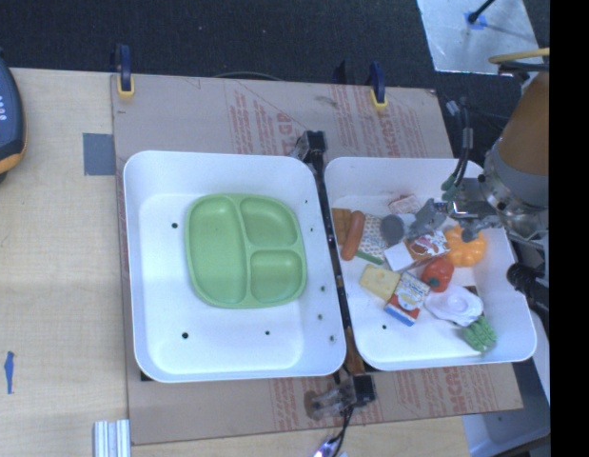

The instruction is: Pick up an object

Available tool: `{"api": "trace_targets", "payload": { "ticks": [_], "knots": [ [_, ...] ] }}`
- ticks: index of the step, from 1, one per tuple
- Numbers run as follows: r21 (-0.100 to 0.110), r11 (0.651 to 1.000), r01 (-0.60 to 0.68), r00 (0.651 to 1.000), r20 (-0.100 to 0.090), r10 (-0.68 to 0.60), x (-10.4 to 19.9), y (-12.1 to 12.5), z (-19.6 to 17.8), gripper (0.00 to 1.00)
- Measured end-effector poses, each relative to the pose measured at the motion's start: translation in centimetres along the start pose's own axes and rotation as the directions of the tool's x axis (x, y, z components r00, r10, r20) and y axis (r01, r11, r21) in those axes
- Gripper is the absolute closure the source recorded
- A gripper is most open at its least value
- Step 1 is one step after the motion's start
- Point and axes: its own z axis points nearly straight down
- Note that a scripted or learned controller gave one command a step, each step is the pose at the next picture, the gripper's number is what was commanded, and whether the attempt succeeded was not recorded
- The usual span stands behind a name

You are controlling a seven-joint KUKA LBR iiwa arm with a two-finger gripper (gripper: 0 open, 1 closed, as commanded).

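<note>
Over the right bin [522, 336] we see the gripper [446, 215] hanging low above a heap of small toy foods, the arm [522, 150] coming in from the right. We cannot tell how the claw stands, nor whether anything sits in it; it is small and dark against the clutter. No object is set for us, so we judge from what lies nearest: just under and beside the claw are a red-and-white packet [428, 247], an orange piece [467, 249] and a red piece [439, 273], all touching or overlapping. Further left lie a hot dog [352, 235], a yellow block [378, 282] and a carton [406, 302]; near the bin's front corner are a white disc [458, 307] and a green sprig [481, 335]. We take all of these for light, stiff plastic or card, not fragile, and likely smooth, so a rounded one could squirt out of a pinch. We would favour the orange piece or the hot dog, closing across the narrow width at the middle. The flat packet and carton look harder, since they lie low with little edge to catch. Crowding is the main hazard: a finger may land on a neighbour. The left bin [142, 284] holds a green tray [245, 250] with three compartments, well apart from the work.
</note>
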Motion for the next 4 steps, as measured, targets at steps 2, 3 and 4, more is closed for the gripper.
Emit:
{"api": "trace_targets", "payload": {
  "ticks": [2,3,4],
  "knots": [
    [-0.008,1.0,0.001,1.0,0.004,-0.001,-1.1,12.2,13.3,0.0],
    [-0.004,1.0,-0.006,1.0,0.006,0.006,-9.1,11.7,13.6,0.0],
    [-0.003,1.0,0.0,1.0,0.003,0.0,-8.8,11.8,12.6,1.0]
  ]
}}
